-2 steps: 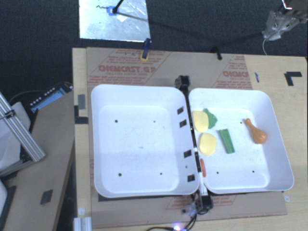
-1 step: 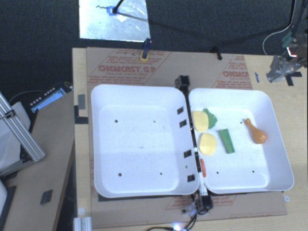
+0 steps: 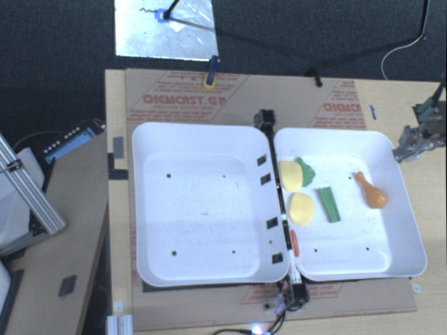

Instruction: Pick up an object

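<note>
The right bin point(image 3: 391, 253) holds several small objects. Two yellow rounded pieces lie near its left wall, one point(image 3: 290, 176) above the other point(image 3: 302, 209). A green leafy piece point(image 3: 306, 170) touches the upper yellow one. A green stick point(image 3: 328, 204) lies mid-bin, and an orange pear-shaped piece point(image 3: 371, 191) lies to its right. A thin orange-red item point(image 3: 295, 242) rests by the divider. My gripper point(image 3: 418, 139) is at the right edge of the view, outside the bin's upper right corner, apart from every object.
The left bin point(image 3: 150, 152) sits beside the right one, joined by black clips along the divider point(image 3: 278, 201). Both rest on cardboard point(image 3: 181, 96). A metal plate point(image 3: 164, 18) lies at the back; a white cable point(image 3: 405, 40) runs at the upper right.
</note>
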